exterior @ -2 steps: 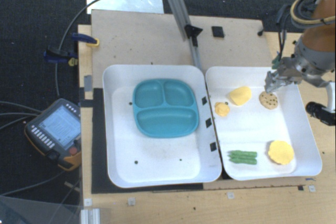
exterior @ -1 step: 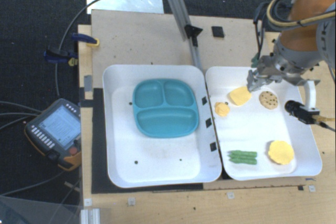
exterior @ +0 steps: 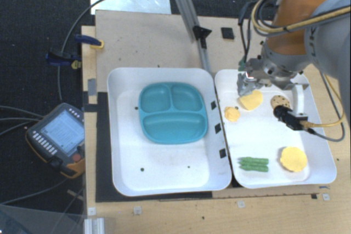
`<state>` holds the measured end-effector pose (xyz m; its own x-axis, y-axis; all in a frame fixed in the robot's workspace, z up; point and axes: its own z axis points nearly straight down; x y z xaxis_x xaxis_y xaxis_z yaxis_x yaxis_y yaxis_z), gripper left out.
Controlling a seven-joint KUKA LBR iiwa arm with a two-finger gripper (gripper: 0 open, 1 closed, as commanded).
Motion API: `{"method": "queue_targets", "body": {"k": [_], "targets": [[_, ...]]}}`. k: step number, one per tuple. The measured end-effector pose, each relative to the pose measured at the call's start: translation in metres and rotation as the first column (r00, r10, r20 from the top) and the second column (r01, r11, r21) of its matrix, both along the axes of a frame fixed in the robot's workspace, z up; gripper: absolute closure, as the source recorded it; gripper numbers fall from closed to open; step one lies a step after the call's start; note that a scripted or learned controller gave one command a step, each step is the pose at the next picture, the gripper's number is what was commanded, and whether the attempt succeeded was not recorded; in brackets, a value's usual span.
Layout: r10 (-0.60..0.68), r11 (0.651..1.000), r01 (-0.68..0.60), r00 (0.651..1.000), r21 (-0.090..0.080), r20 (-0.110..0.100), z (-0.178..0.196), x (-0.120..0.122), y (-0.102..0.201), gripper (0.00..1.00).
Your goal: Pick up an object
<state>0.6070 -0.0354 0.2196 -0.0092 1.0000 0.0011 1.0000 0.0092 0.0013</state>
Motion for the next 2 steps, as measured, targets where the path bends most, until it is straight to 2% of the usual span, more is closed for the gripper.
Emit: {"method": "queue_targets", "body": {"k": [2], "targets": [[0.000,1.000,0.000,1.000,0.001,0.002,-0.006,0.008,0.103,1.00]]}}
